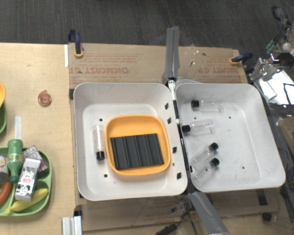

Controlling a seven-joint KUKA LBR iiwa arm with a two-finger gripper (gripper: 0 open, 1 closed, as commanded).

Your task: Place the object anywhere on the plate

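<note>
Clear plastic vials with black caps [202,127] could roll off the orange square plate [137,144] at nine o'clock; jaws' state: cannot tell.

Even, bright overhead light | soft shadows inside white bins [83,131] | mild glare at right | focus sharp

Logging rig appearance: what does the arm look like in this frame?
The arm, cut off by the upper right edge: shiny silver-grey metal, dark cables, a small green spot, an orange sliver. Markings too small to read.
</note>
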